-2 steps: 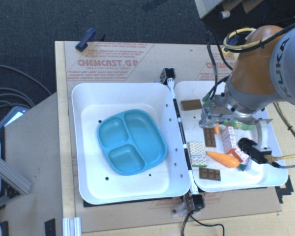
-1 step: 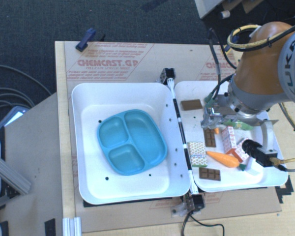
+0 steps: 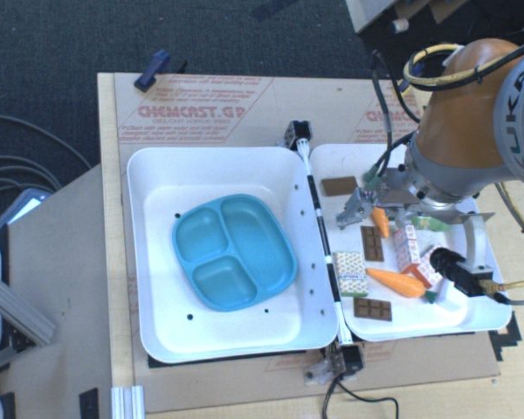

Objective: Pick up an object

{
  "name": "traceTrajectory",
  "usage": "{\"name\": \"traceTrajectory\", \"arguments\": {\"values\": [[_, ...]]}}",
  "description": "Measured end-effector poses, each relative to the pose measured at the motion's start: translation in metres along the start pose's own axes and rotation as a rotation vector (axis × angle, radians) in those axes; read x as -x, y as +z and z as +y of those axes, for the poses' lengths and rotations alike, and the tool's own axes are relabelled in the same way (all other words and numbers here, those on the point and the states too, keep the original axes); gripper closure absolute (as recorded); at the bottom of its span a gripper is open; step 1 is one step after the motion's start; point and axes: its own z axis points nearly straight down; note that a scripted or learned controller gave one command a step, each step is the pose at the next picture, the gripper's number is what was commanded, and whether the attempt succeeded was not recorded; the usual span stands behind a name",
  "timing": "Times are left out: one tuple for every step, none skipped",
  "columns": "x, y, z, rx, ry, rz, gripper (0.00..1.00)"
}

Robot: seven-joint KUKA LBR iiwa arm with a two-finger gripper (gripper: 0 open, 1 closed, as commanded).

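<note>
Bench board (image 3: 192, 110) printed "CHEMCAST GP"; blue plate (image 3: 234, 251) in left bin (image 3: 148, 234).

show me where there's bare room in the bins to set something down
Left bin: bare white floor rings the blue plate, widest along the far edge and the near right corner. Right bin is crowded: carrots, chocolate bars, cartons and the pincer fill it. A small patch lies near the divider beside the far chocolate piece.
</note>
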Motion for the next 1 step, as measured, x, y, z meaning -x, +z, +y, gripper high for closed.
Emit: {"name": "traceTrajectory", "arguments": {"values": [[0.0798, 0.0853, 0.0051, -0.003, 0.002, 0.000, 0.00]]}}
